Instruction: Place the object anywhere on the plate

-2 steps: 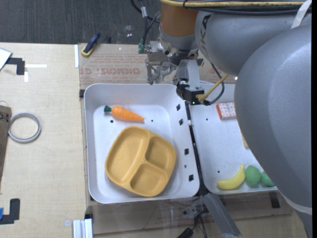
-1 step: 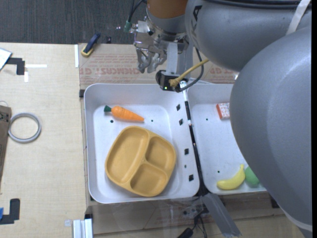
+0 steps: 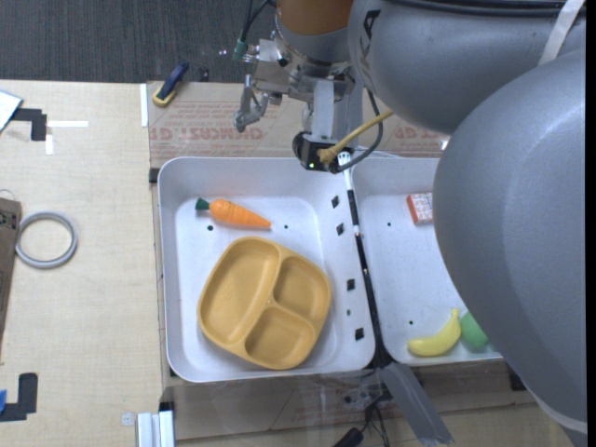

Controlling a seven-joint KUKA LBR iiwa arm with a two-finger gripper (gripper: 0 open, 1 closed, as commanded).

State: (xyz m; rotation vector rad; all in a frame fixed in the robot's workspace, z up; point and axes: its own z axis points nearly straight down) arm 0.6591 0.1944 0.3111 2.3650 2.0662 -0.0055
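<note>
An orange toy carrot (image 3: 238,214) with a green top lies in the left bin (image 3: 172,277), near its back left corner. Just in front of it sits the yellow divided plate (image 3: 244,282), with nothing in its three compartments. My gripper (image 3: 284,117) hangs above the left bin's back rim, up and to the right of the carrot and well clear of it. It is open, and through the gap I see only the cardboard behind.
In the right bin (image 3: 391,250) are a yellow banana (image 3: 436,340), a green object (image 3: 473,331) beside it and a small orange-red box (image 3: 421,209). A roll of tape (image 3: 42,238) lies on the bench to the left. A blue tool (image 3: 172,82) rests behind the bins.
</note>
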